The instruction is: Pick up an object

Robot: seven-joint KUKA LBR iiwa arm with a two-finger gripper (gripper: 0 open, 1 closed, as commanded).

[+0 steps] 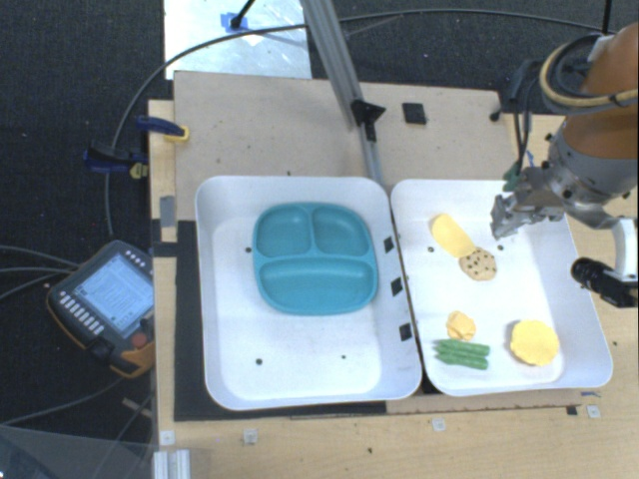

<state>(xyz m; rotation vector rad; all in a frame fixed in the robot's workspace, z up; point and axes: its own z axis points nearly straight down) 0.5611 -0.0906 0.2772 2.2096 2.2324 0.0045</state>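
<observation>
Your nearest target is the round tan cookie with dark chips (478, 264), lying flat in the right shallow white bin (579, 297), toward its upper middle. Being round, it has no long axis to line up on. Just up and left of it, almost touching, lies a yellow oblong block (450, 235) whose long axis runs from upper left to lower right. The gripper (504, 223) hangs just above and to the right of the cookie, near it but apart, and nothing lies between them; you cannot tell from here how its tips are set.

Lower in the same bin you see a small yellow lump (460, 324), with a bunch of green bean pods (462, 353) just beneath it, lying roughly left to right. A flat yellow disc (534, 342) sits well to their right.

The left white bin (225, 347) holds a teal three-compartment plate (316, 258). On the worktop (270, 128), a black handheld pendant (107, 302) rests beyond its left edge.
</observation>
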